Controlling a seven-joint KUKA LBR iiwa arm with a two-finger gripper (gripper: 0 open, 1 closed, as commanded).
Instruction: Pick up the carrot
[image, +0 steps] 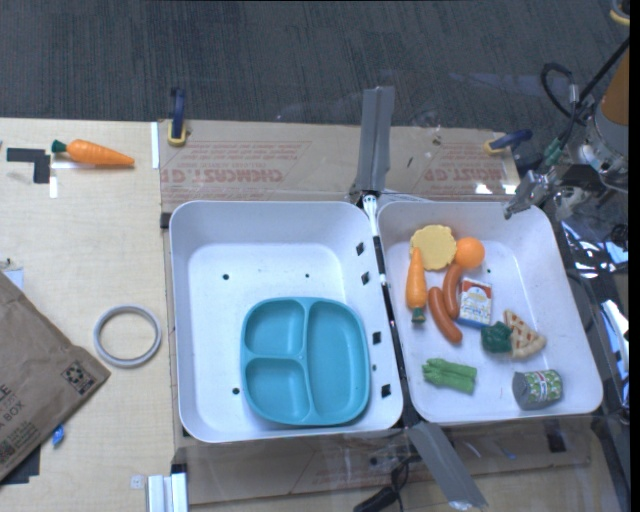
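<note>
Two shallow white plastic bins sit side by side on the desk. The left bin (200, 330) carries a turquoise plastic plate (305, 360) with three compartments, lying toward the bin's near side. The right bin (570, 310) holds a cluster of toy foods: the small orange plastic carrot (416, 282) lies lengthwise near the bin's left wall, its tip pointing toward the far side, just beside a yellow scalloped wafer (434, 246) and a round orange ball (468, 252). Close to its right lie two red-brown sausages (448, 300), then a small red-and-white carton (476, 302), a pizza slice (522, 334) with a dark green piece (496, 338) against it, a light green bean pod bundle (449, 374) and a grey-green tin can (538, 388) near the front right corner. The tool (527, 192) hangs at the far right corner of the right bin, well apart from the carrot; how its jaws stand I cannot tell. On the desk's left lie a larger orange carrot with a green top (94, 154), a ring of pale tape (127, 334) and a brown cardboard box (35, 380).
</note>
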